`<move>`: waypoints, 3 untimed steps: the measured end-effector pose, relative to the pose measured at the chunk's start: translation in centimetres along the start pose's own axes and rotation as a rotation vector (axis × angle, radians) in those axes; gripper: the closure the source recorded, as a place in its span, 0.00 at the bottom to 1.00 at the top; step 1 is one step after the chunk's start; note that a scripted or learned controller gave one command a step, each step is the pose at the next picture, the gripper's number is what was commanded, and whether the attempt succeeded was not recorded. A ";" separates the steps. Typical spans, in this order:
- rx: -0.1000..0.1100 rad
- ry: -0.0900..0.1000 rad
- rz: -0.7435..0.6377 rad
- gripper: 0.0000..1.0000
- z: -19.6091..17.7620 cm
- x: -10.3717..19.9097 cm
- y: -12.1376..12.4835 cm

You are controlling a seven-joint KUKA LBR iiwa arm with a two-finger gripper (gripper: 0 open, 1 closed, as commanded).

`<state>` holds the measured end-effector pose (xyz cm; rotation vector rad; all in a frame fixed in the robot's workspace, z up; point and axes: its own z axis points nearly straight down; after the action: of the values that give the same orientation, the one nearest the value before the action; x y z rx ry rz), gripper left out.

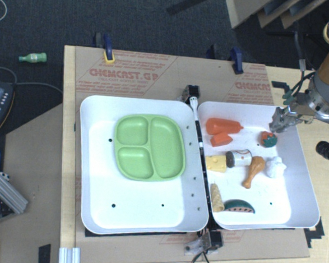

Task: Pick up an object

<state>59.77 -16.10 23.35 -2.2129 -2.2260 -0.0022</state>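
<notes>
Camera view: end effector [278, 122] hovering right of frame, just above red-green toy [268, 139] in right bin [301, 182]; grip state indeterminable. Risk: toy sitting near bin wall, descent possibly nudging it aside.

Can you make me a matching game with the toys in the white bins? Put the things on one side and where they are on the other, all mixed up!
Things:
1. green divided plate
2. orange carrot
3. watermelon slice
4. drumstick

Places:
A. near the front edge of the right bin
B. middle of the right bin, beside a small white toy
C. left bin
D. back of the right bin, near the divider

Pairs: 1-C, 2-D, 3-A, 4-B
</notes>
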 end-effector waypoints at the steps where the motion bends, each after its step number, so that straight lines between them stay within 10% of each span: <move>1: 0.002 0.000 0.001 1.00 1.2 5.1 -0.6; 3: 0.002 0.000 -0.001 1.00 -0.1 15.9 -3.2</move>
<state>56.52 -0.25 23.49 -2.2111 -2.2259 0.0001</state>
